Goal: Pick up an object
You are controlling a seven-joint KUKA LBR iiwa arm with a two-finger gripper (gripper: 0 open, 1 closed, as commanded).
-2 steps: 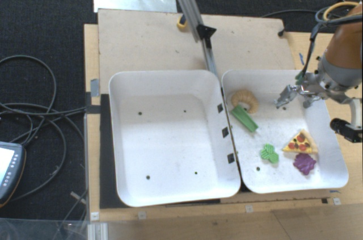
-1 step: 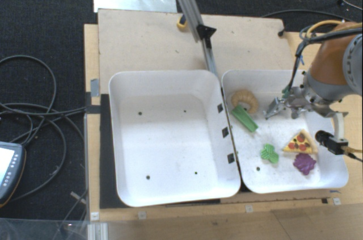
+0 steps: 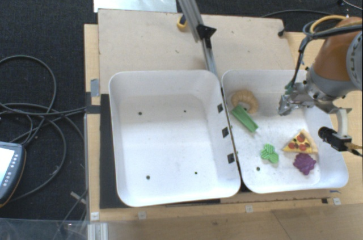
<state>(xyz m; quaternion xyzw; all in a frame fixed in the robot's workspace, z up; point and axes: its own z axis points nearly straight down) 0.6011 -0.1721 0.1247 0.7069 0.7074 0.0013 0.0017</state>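
On wooden bench — two white bins | dark carpet | end effector — state unclear

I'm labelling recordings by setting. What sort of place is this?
Most likely a robotics lab test bench: an industrial arm over two white bins holding toy food such as a pizza slice, loose cables on dark carpet, and a handheld control pendant.

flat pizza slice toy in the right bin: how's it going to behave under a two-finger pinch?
The triangular yellow-and-red pizza slice toy lies flat on the floor of the right white bin, so it probably offers little edge to pinch and may slide instead. It looks thin and light. The purple grape cluster toy beside it could get nudged.
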